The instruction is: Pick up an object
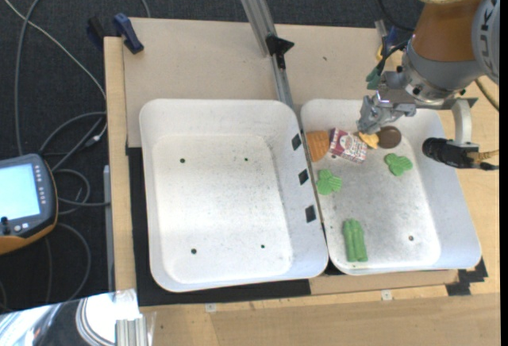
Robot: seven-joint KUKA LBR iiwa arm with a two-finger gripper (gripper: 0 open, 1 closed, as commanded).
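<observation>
My gripper (pixel 373 128) hangs over the back of the right bin (pixel 444 217), just above a small yellow piece (pixel 367 140) and close to a brown round object (pixel 390 137). A red-and-white packet (pixel 347 146) lies just left of it, with an orange piece (pixel 318 144) beside that at the bin's left wall. Two green leafy pieces (pixel 329 182) (pixel 398 165) and a long green item (pixel 354 240) lie farther forward. Nothing is visibly held.
The left bin (pixel 159 122) sits beside the right one, with black clips (pixel 305 176) along the shared wall. A slanted metal pole (pixel 254 3) rises behind the bins. A handheld pendant (pixel 24 197) and cables lie on the floor at left.
</observation>
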